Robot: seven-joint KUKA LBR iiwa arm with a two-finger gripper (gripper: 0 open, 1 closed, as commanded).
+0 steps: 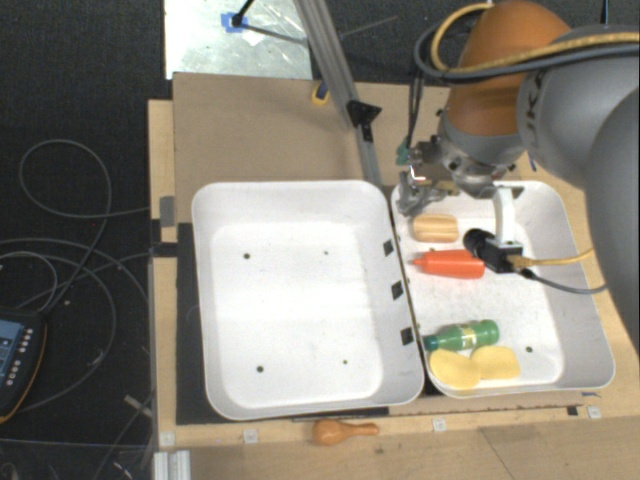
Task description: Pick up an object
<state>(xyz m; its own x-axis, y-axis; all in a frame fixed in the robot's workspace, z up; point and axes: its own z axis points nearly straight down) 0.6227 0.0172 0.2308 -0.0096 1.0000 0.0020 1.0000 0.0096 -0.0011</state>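
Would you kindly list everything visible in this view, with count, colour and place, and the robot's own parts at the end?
Bins: two, white, side by side on the bench.
Bread-like block: one, tan, upper part of the right bin.
Carrot-like piece: one, orange-red, middle of the right bin.
Bottle: one, green with a yellow label, near end of the right bin.
Flat pieces: two, yellow, near corner of the right bin.
Pear-shaped item: one, brown, on the bench in front of the left bin.
Handheld device: one, dark, on the floor at left.
Cables: several, black, floor at left.
Arm: one, grey with an orange band, from the right.
Tool: one, metallic, above the tan block.
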